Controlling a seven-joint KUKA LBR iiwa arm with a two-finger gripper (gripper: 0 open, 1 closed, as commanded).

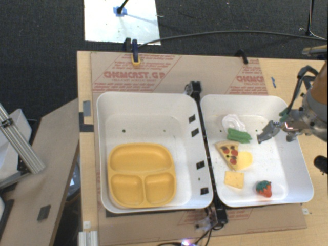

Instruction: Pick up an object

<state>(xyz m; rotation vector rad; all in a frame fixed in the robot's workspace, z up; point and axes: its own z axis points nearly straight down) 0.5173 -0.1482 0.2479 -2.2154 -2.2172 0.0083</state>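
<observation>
Tool (267,132) sits low over the right bin (302,188), near its right wall, finger tips aimed at the food pile — whether they are spread or closed I cannot tell, and nothing shows between them. Every candidate rests on the bin floor: green piece (239,135) beside white wad (233,122), pizza slice (228,152), cheese (234,179), strawberry (264,188). Yellow tray (142,175) lies in the left bin (148,106). By my reading, the pick is not yet made — approach only.

Even overhead light, soft shadows, mild glare on white bins (154,99), pic slightly grainy
</observation>
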